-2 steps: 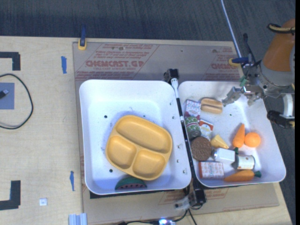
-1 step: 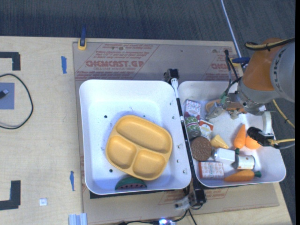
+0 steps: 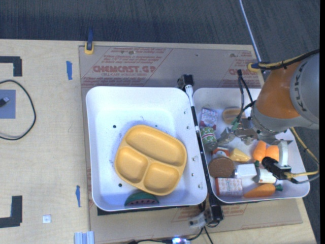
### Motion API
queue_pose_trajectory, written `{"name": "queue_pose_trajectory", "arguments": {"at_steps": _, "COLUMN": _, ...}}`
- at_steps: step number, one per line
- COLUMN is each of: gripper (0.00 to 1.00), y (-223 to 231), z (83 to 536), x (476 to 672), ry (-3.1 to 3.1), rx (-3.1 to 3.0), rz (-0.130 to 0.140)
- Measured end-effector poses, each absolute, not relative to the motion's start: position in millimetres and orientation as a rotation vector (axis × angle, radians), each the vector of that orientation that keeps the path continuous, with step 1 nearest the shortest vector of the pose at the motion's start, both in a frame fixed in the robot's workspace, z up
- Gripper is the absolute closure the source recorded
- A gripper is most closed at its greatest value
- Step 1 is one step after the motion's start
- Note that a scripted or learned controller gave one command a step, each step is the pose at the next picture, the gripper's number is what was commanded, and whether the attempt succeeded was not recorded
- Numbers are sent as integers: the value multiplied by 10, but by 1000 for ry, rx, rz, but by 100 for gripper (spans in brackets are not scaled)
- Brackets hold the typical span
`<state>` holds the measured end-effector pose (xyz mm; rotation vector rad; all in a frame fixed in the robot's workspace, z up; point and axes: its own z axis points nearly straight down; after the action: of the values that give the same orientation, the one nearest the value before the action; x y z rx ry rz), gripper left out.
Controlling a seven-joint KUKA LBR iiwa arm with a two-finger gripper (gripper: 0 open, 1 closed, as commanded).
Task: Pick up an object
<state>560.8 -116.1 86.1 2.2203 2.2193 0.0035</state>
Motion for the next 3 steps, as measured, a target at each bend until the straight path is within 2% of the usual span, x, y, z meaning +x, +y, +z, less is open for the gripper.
{"name": "queue_pose_trajectory", "arguments": {"at_steps": 1, "gripper": 0, "y": -991, "z": 863, "x": 5029, "ry": 2219, "rx": 2220, "rz": 4}}
{"name": "queue_pose_trajectory", "arguments": {"at_steps": 2, "gripper": 100, "y": -995, "z": 977, "x": 5059, "ry": 2213, "rx": 2215, "rz": 12}}
{"name": "queue_pose_trajectory", "arguments": {"at_steps": 3, "gripper": 100, "y": -396, "z": 1849, "x": 4900, "ry": 2222, "rx": 2219, "rz": 3}}
